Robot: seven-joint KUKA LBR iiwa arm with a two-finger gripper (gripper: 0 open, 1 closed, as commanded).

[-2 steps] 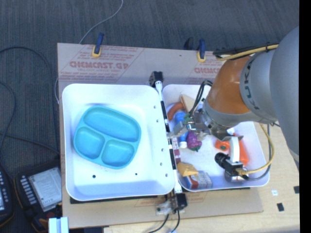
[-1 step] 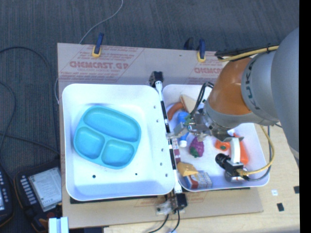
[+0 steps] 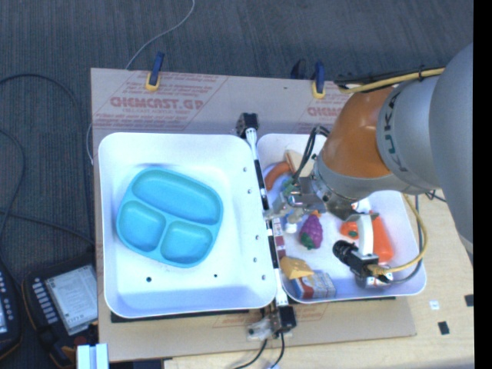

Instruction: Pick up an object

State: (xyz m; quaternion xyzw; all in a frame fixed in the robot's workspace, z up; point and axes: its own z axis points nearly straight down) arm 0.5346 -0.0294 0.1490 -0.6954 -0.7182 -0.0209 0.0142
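- Here the gripper (image 3: 295,204) sits low over the left part of the right bin (image 3: 407,206), close to the wall between the two bins; the wrist hides its tips, so I cannot tell how far open it is or whether it has hold of anything.
- Just below and right of it lies a purple toy (image 3: 311,231), small, knobbly and oval like a bunch of grapes, with a green patch at its lower end. It rests on the bin floor.
- To the right is an orange piece (image 3: 380,238), long and smooth.
- Near the front wall lie a tan lump (image 3: 294,267) and, touching it, a grey and red packet (image 3: 316,286); its print is too small to read.
- Behind the gripper an orange-peach shape (image 3: 276,174) lies by the divider.
- The left bin (image 3: 115,283) holds a blue tray (image 3: 171,215) with three compartments.
- The cardboard sheet (image 3: 200,91) under both bins bears red lettering, "CHEMCAST GP".
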